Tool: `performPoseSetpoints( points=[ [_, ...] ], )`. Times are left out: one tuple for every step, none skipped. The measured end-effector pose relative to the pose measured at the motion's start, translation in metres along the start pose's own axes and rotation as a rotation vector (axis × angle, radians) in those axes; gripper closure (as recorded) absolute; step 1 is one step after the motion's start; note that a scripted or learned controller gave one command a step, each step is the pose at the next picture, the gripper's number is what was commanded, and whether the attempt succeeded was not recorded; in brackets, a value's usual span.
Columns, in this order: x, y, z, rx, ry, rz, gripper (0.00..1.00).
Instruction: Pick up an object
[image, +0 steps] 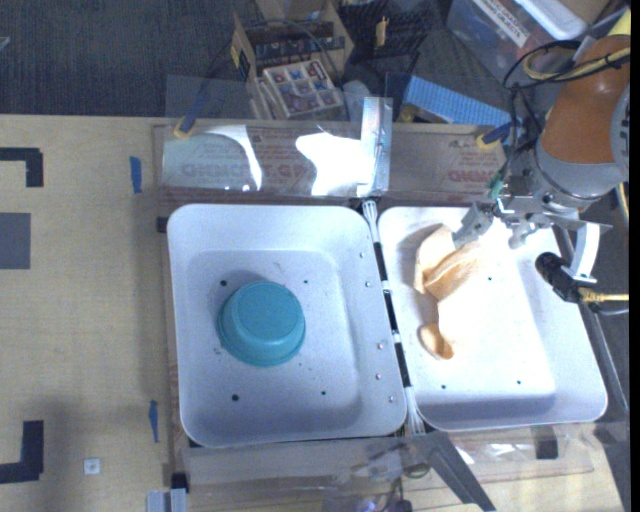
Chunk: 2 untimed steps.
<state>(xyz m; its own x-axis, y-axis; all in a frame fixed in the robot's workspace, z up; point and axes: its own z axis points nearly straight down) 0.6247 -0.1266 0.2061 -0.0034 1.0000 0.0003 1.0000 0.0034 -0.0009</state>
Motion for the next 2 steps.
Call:
performPoseSetpoints(
  points=[
    [0.023,-0.002,0.101,-0.001,-0.001,-0.083,0.00],
    [0.029,0.007,0.116,-0.007,-0.002,-0.135,0.00]
  ],
)
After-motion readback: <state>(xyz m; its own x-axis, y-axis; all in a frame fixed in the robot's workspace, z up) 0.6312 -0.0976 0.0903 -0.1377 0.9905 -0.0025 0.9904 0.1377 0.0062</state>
